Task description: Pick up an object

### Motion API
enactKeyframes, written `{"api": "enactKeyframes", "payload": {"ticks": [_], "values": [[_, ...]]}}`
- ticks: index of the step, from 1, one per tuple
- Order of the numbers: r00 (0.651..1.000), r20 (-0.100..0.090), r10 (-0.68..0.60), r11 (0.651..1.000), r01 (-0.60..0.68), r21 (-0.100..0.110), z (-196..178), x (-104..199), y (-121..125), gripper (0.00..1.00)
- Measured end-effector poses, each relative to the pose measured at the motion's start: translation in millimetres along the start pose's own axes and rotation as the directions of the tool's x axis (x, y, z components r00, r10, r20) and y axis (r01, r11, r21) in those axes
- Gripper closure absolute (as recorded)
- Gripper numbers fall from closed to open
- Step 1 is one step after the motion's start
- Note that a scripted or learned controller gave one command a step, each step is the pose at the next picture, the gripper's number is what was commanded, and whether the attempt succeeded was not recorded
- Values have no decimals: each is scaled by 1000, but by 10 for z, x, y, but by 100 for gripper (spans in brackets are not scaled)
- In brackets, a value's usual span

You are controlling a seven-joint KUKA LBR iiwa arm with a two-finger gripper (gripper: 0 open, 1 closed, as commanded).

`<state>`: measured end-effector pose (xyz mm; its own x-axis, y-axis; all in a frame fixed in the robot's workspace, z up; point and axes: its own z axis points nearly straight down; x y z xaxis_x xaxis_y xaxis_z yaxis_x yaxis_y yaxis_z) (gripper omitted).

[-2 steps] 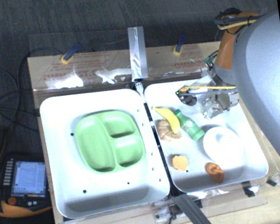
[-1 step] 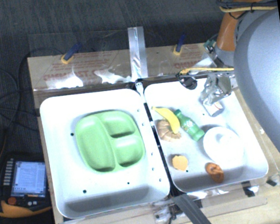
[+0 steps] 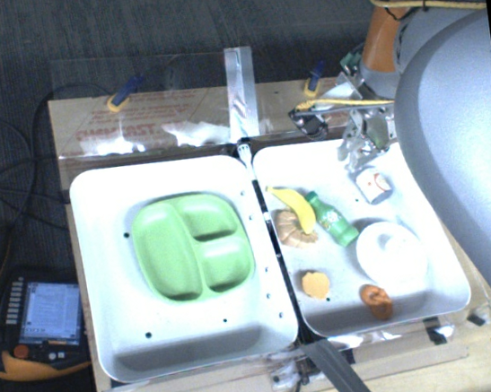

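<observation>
Currently pincer (image 3: 367,148) over far right corner of right bin (image 3: 441,299); finger state impossible to tell. Beneath it small white object (image 3: 374,186). Banana (image 3: 294,207), green bottle (image 3: 332,220) mid-bin. Green tray (image 3: 194,246) in left bin (image 3: 121,344).

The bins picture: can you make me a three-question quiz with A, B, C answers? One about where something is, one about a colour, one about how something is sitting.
1. Where is the green tray?
A. left bin
B. right bin
C. the floor

2. What colour is the bottle?
A. red
B. green
C. blue

3. How is the bottle sitting?
A. standing up
B. lying down
C. held in the gripper

Answers:
1 A, the tray fills the middle of the left bin.
2 B, it is green with a pale label.
3 B, it lies on its side beside the banana, and the gripper is off by the far edge of the right bin.
</observation>
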<state>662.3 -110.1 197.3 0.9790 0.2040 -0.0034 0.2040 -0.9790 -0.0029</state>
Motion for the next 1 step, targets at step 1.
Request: {"api": "enactKeyframes", "payload": {"ticks": [1], "values": [[1000,0,2,1000,-2,0,0,-4,8,0]]}}
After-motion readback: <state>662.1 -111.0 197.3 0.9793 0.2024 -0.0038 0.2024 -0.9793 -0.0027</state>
